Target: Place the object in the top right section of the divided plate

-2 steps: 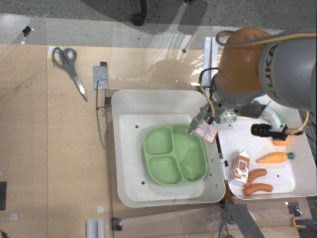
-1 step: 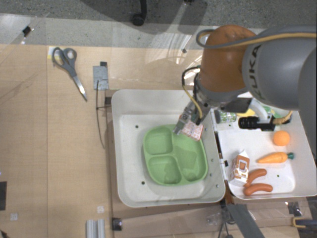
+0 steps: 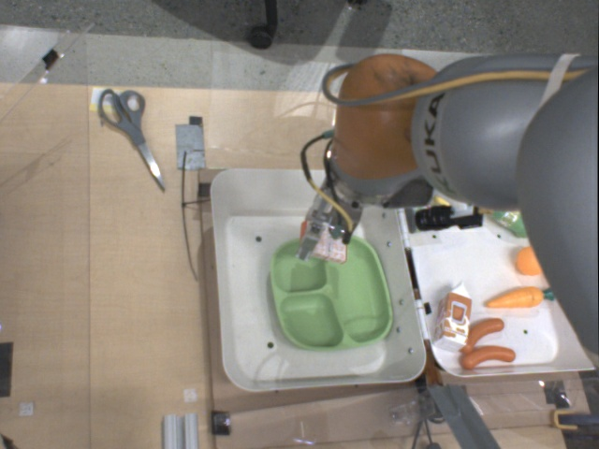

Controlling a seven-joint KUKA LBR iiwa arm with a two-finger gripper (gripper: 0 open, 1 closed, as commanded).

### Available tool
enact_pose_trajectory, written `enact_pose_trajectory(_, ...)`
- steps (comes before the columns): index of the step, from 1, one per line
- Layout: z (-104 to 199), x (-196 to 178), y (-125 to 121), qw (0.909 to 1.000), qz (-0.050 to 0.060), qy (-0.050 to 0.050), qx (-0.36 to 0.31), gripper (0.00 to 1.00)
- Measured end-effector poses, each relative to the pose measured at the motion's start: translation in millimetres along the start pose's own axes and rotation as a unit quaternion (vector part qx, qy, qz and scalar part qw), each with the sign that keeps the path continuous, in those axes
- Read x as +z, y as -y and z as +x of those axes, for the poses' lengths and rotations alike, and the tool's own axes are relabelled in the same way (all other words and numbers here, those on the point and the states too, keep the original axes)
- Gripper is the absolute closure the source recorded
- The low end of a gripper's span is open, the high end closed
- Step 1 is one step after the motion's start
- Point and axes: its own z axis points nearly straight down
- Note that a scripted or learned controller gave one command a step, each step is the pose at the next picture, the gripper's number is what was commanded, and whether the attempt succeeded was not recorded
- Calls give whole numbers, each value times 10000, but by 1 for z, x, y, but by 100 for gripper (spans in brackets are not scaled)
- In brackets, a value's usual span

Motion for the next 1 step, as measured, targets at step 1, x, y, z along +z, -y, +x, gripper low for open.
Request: enact_pose_trajectory(1, 0, 0, 0, 10000, -2, 0, 5, 0)
